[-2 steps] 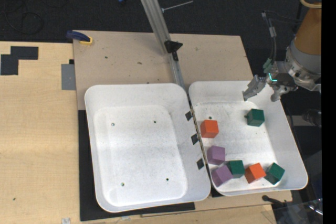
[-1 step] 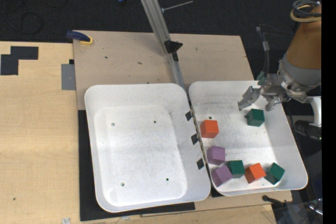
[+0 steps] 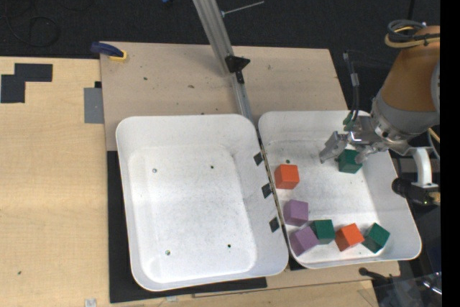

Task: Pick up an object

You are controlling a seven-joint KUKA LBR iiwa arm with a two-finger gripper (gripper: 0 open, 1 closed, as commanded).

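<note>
Wooden bench [image 3: 180, 75] bore two white bins. Green cube [image 3: 350, 162] sat in right bin [image 3: 316, 129], upper part, pinched between gripper [image 3: 347, 148] fingers. Orange cube [image 3: 287, 175] nearby; purple, green, orange cubes clustered along near edge.

Both bins are white: the left bin [image 3: 190, 255] carries a few small dark specks on its floor, and the right bin [image 3: 313, 136] shows faint grey speckling. In the right bin lie coloured blocks: an orange block [image 3: 287, 175], a pale purple block [image 3: 295, 212] with a second purple block [image 3: 303, 239] below it, a dark green block [image 3: 324, 230], another orange block [image 3: 349, 236] and a green block [image 3: 376, 236]. One more green block [image 3: 350, 161] sits by the silver-grey gripper [image 3: 348, 147]. The arm [image 3: 407, 86] is orange (its band) over grey. The bench [image 3: 43, 176] is light wood with black and grey patches; a silver rail [image 3: 212, 18] crosses a black background.
</note>
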